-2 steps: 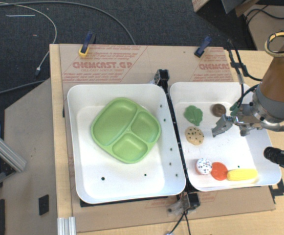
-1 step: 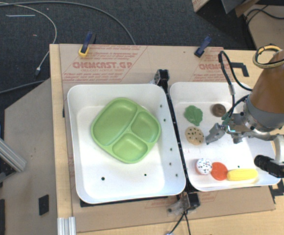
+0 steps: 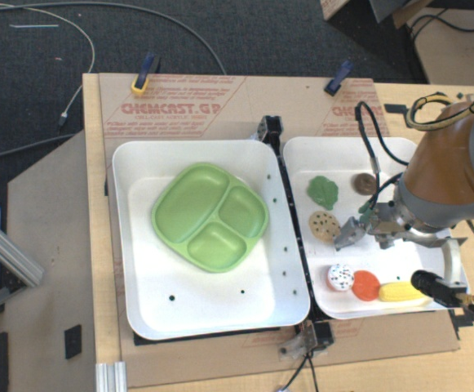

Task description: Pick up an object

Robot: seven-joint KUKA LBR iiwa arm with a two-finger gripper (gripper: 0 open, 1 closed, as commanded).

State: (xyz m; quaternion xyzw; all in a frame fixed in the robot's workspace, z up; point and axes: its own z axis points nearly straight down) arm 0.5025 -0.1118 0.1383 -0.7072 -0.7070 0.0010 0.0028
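With its fingers spread and gripping nothing, the gripper (image 3: 352, 233) hovers just right of the cookie (image 3: 325, 225), probably light, stiff, crumbly: pinch its edges gently.

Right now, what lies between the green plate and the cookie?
In the camera view, the two bins' adjoining rims lie between the plate and the cookie.

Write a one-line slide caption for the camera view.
Arm's claw low in the right bin beside a cookie; green tray sits in the left bin.
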